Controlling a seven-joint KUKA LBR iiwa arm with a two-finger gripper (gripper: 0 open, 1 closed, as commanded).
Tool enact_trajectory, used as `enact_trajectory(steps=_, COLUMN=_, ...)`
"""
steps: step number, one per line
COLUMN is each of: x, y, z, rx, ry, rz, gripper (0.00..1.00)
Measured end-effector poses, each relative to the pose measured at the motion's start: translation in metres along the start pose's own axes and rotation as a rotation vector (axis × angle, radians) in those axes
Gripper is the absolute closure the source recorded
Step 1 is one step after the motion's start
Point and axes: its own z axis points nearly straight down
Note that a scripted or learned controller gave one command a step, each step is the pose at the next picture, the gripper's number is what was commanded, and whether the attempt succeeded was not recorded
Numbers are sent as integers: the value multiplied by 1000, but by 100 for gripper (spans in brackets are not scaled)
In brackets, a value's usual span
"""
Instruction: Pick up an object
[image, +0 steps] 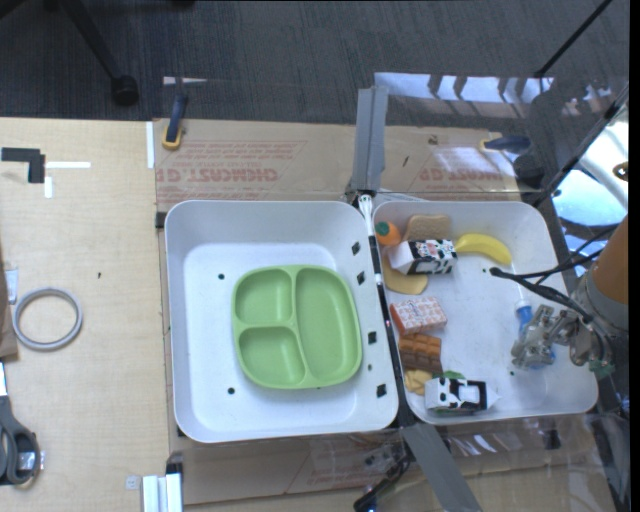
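Two bins side by side, gripper (540, 340) low at the right bin's (480, 318) far right.

Still at the reaching step, judging by nothing visibly lifted. Can't tell whether open or closed. Pickable things crowded along that bin's left wall, well apart from the tool: banana (484, 246), cow-print carton (432, 255), orange block (418, 316), second cow-print carton (455, 395). Green divided plate (297, 326) alone in the left bin (195, 300). Next: probably shifting left over one item, then descending squarely onto it.

Cardboard sheet (262, 160): red printed lettering, seen upside down and mirrored, not legible.
Cow-patterned cartons (430, 256): markings too small to read.
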Motion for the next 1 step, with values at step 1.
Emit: enact_trajectory(steps=1, x=0, y=0, z=0, rx=0, ry=0, rz=0, gripper=0)
